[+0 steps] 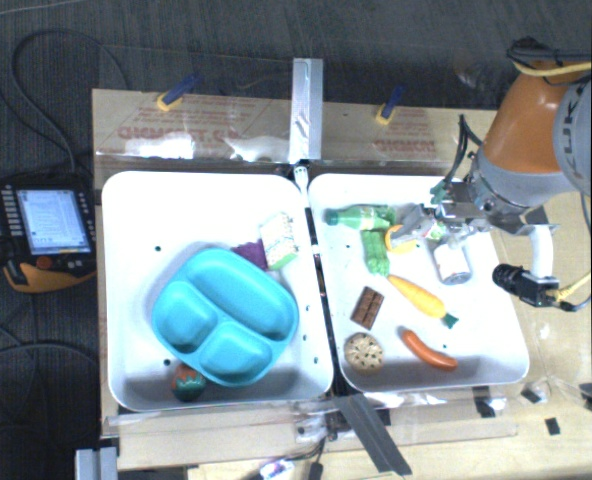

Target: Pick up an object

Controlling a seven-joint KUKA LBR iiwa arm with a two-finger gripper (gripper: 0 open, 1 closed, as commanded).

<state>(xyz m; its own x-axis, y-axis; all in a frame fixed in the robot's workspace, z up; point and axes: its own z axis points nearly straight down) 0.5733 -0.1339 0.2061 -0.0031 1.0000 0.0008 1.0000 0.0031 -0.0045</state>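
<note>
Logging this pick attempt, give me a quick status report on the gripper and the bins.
Gripper low over right bin, nothing seen held. Green bottle, carrot close by. Blue tray in left bin.

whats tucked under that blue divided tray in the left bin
A purple thing pokes out from under the blue tray at its top edge, and a red and green thing at its bottom corner. The tray hides the rest.

No legible text, even on the cardboard (pixel 276 128).

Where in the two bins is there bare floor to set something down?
Left bin: bare along its left side and upper-left corner, beside the blue tray. Right bin: bare right of the carrot and sausage. Crowded at its top, around the gripper.
</note>
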